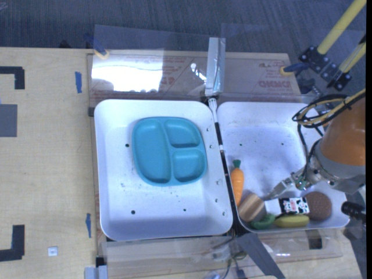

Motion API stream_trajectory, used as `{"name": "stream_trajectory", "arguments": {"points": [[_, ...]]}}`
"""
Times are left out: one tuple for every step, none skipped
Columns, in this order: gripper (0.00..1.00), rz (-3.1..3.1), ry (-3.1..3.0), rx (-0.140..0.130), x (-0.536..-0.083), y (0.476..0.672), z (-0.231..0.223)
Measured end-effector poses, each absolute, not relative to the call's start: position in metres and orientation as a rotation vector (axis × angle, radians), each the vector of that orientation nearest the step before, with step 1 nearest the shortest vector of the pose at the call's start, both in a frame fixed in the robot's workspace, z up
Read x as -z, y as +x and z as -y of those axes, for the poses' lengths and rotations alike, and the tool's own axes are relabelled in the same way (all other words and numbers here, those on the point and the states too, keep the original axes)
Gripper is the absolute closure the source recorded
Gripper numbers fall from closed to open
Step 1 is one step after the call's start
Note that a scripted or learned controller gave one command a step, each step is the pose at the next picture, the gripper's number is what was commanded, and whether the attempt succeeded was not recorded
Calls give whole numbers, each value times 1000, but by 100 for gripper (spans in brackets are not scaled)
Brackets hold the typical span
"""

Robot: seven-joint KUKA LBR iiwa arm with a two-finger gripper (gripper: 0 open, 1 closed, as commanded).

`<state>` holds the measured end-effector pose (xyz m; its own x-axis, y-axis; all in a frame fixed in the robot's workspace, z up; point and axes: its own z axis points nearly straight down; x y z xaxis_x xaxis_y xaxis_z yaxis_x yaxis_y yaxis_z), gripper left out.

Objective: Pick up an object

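Note:
The right bin [261,138] holds a cluster of small items along its front edge. An orange toy carrot [237,180] with a green top lies against the left wall. In front of it sit a tan rounded piece [250,207] and a green item [263,220]. A yellow banana [292,220], a small black-and-white box [294,206] and a brown round object [318,206] lie further right. My gripper [283,188] hangs low over the bin, just above and left of the box, between the carrot and the brown object. Nothing shows in its grasp.
The left bin [116,202] carries a blue divided plate [170,150]. A clear plastic screen [174,68] stands behind both bins. Cables [317,112] loop near the arm's orange band [347,141] at the right. The back half of the right bin is bare white floor.

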<state>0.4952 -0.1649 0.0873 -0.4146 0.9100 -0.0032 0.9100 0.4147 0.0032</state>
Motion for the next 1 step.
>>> {"name": "stream_trajectory", "arguments": {"points": [[0, -2803, 1394, -5, -88, 483, 170]]}}
